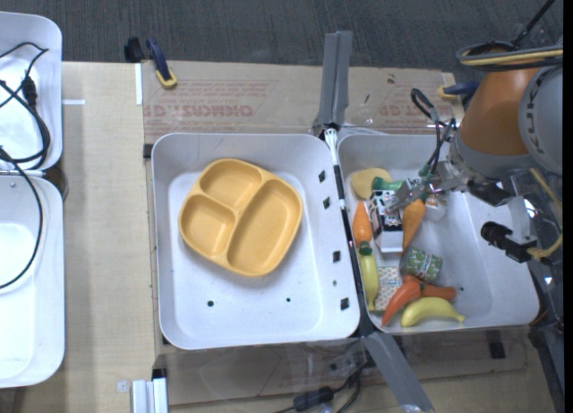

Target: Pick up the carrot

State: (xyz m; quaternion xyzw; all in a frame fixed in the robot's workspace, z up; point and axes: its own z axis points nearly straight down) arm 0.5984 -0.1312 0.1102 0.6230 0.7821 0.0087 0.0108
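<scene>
An orange carrot (413, 221) stands nearly upright in the right bin (501, 313), wide end up and tip pointing down toward the bin floor. My gripper (417, 193) is directly over its wide end, touching or very close to it. The grey arm with its orange band (491, 120) reaches in from the right. A second orange, carrot-like piece (361, 221) lies by the bin's left wall. A third, redder one (400, 299) lies near the front.
The right bin also holds a banana (431, 313), a green packet (421, 264), a yellow bottle (368, 275), a white box (390, 225) and a pale yellow fruit (367, 182). A yellow divided plate (240, 216) sits in the left bin (179, 304).
</scene>
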